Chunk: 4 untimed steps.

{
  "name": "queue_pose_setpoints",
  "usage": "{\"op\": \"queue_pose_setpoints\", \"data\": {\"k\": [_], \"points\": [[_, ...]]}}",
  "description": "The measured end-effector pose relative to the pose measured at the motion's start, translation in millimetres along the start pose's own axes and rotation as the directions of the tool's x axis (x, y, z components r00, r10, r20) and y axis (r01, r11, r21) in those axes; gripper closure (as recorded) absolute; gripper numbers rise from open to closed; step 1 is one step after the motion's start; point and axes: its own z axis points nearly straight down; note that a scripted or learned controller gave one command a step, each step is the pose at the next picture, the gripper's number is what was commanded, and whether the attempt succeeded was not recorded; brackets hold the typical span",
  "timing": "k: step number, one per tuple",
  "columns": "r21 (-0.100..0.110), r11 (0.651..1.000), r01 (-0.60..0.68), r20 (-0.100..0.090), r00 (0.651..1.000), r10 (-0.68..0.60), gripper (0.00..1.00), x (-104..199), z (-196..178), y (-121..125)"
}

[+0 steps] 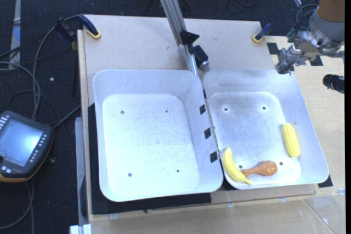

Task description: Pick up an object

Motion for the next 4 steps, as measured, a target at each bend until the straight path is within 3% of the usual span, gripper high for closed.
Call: {"op": "queue_pose_setpoints", "data": {"k": [4], "points": [[0.004,1.0,0.004,-0.002,1.0,-0.004,1.0,228,9,-26]]}}
